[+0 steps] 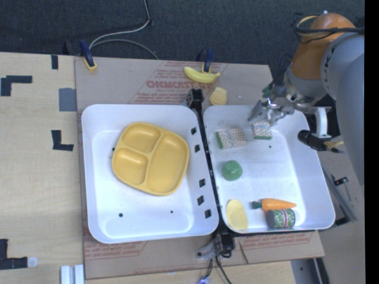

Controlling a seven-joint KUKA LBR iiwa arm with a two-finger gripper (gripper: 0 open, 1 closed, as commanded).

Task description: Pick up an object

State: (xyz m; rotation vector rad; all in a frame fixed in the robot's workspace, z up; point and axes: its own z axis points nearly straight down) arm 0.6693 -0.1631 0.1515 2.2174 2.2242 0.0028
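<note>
A: Where is the gripper [267, 112] seen?
B: Over the right bin's [308, 176] far edge, above a small block [262, 131]. The jaws look parted; nothing is seen held.
A: What else is seen there?
B: A patterned block [230, 138] beside it, a green ball [232, 170] mid-bin, a carrot [277, 204] and can [280, 218] at the near right corner. A yellow plate [151, 158] is seen in the left bin [100, 212].

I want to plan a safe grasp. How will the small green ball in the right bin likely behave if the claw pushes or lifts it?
The green ball looks round, so it will probably roll when nudged. It sits apart from other items on the right bin's floor, so little would stop it. Its curved surface may slip from fingers closing off-center.
</note>
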